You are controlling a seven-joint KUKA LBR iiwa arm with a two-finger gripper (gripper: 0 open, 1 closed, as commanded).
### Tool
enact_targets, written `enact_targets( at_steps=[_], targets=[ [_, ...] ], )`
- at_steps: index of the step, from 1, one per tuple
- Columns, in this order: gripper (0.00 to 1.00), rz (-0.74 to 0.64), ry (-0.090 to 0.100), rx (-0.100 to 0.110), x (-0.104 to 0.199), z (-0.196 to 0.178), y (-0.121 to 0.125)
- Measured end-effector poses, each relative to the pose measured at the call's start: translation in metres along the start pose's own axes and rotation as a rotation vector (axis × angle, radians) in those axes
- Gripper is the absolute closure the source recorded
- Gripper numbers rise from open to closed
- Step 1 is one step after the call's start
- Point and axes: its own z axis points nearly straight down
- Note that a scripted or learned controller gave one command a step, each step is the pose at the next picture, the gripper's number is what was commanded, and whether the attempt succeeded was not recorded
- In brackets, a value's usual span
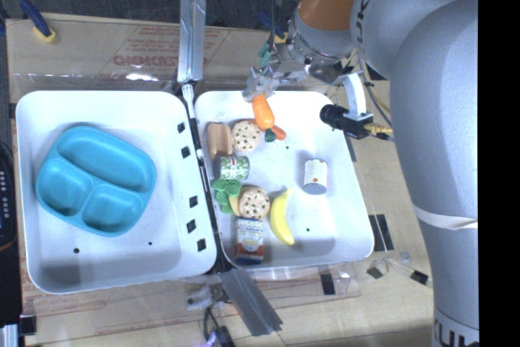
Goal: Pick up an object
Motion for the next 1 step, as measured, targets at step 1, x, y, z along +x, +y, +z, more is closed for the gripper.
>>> enact_targets(
  at_steps=[1],
  targets=[
    [1.00,-0.035,0.002,0.006,0.0282,0.0289,0.0041]
  ],
)
